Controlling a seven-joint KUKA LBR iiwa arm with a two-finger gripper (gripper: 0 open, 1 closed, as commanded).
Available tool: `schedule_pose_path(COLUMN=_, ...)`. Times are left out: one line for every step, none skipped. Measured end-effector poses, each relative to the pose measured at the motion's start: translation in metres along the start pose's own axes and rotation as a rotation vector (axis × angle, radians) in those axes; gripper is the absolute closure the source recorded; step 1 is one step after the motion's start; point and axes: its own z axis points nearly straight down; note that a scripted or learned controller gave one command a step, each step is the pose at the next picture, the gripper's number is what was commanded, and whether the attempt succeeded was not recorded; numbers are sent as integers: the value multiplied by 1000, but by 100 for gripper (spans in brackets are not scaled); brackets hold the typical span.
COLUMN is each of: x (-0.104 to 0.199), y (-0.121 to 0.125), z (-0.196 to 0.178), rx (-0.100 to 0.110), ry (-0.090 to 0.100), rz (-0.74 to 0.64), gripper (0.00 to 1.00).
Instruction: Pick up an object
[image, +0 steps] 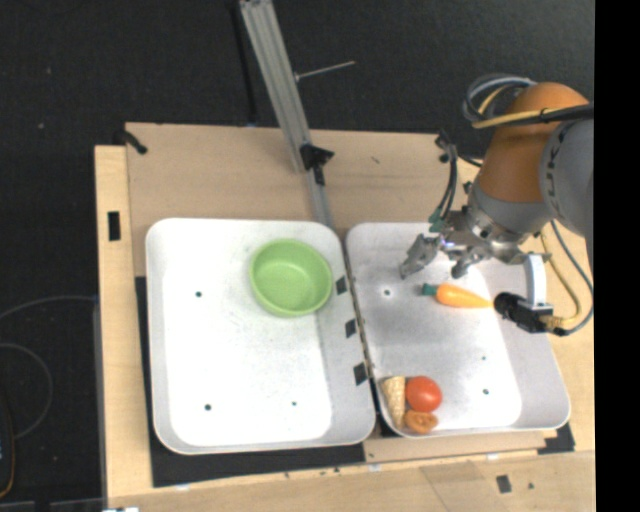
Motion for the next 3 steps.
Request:
schedule_pose_path(x=2, y=8, z=57, rx=-1, ry=0, rz=-1, gripper=0)
schedule_pose_path(x=1, y=10, z=42, rx=-9, ry=0, rz=4, gripper=100)
schedule_pose_path(x=-2, y=17, z=-22, rx=-12, ry=0, rz=-4, gripper=100)
